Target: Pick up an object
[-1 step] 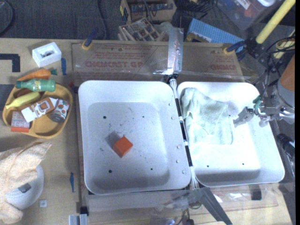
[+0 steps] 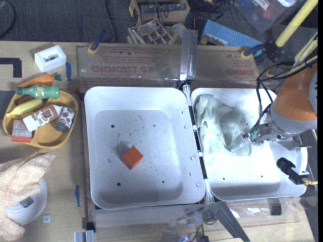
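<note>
Down at the front edge, both white bins sit side by side, left bin [image 2: 101, 105] and right bin [image 2: 262, 178]. An orange cube [image 2: 133, 157] lies on the left bin's floor, a bit left of its centre, nothing touching it. The arm [image 2: 297, 102] reaches in from the right, its orange band over the right bin's far right side, wrist angled down toward the left. Its gripper [image 2: 248, 136] sits low against a crumpled pale cloth [image 2: 222, 122] in the right bin, well apart from the cube. Honestly can't tell how wide it's spread or whether it's pinching any cloth, it's too blurry there. Off to the left, a yellow bowl [image 2: 50, 139] holds toy food.
</note>
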`<state>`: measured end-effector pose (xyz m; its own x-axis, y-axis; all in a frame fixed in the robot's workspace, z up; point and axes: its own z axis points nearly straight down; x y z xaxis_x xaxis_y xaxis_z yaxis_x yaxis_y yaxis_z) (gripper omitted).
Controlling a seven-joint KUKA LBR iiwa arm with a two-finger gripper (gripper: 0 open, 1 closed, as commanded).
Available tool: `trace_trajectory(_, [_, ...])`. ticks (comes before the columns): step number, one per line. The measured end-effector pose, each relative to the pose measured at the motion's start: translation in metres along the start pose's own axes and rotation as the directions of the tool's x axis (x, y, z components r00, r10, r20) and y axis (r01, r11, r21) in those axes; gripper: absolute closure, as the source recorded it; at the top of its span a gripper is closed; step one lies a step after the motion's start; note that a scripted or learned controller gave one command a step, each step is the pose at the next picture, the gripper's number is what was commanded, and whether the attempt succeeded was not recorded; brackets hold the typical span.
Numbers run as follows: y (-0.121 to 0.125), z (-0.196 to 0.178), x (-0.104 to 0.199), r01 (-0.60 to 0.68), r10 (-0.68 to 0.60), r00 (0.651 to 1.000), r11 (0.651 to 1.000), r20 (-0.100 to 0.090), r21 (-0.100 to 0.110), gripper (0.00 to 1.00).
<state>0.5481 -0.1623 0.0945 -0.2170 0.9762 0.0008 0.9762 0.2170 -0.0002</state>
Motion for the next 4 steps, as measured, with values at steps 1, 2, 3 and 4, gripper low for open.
trace_trajectory(1, [0.000, -0.010, -0.002, -0.005, 0.005, 1.000, 1.000, 0.002, -0.004, 1.00])
trace_trajectory(2, [0.000, -0.010, -0.002, -0.005, 0.005, 1.000, 1.000, 0.002, -0.003, 0.00])
trace_trajectory(3, [0.032, 0.005, 0.013, 0.049, -0.049, 0.999, 0.999, 0.007, -0.010, 0.00])
trace_trajectory(4, [0.033, -0.006, 0.012, 0.046, -0.046, 0.999, 0.999, 0.009, -0.016, 1.00])
